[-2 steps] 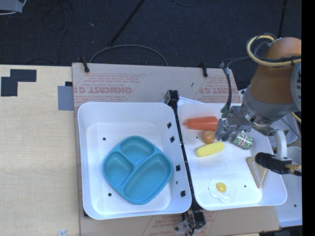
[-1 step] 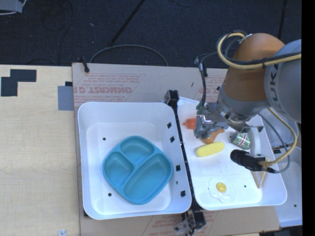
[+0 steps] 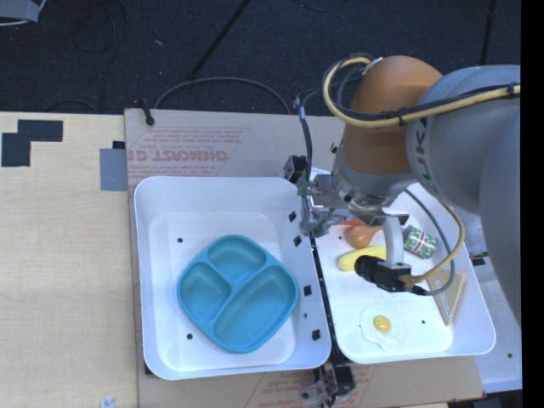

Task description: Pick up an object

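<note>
Two white bins [image 3: 161,228] sit on cardboard [image 3: 195,147] printed with mirrored red lettering, unreadable; pincer [image 3: 319,219] state: cannot tell.

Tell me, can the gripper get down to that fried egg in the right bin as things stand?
Probably yes. The fried egg lies flat in the near part of the right bin with bare floor around it and nothing on top. The gripper hangs at the bin's far left, over the divider.
</note>
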Robot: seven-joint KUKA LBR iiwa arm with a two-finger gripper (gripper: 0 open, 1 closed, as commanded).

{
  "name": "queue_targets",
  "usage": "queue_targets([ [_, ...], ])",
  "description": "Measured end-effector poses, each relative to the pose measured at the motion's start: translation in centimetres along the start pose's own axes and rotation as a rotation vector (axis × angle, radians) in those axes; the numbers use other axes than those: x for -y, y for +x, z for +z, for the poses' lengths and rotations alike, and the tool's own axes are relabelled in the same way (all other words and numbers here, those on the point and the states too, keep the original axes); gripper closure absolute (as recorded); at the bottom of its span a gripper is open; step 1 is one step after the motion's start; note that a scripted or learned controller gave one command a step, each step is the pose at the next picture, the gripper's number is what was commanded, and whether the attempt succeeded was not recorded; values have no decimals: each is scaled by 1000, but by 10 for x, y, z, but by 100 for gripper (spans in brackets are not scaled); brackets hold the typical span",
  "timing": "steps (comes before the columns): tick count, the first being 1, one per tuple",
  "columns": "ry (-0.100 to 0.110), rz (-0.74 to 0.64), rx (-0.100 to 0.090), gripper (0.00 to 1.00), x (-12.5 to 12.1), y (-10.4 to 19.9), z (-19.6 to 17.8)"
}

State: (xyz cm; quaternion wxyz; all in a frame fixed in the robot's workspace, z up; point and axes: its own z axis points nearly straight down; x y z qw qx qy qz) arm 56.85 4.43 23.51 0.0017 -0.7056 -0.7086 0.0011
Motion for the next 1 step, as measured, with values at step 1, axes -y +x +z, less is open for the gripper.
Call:
queue_targets([
  [1, -1, 0, 0, 100, -19, 49, 12],
])
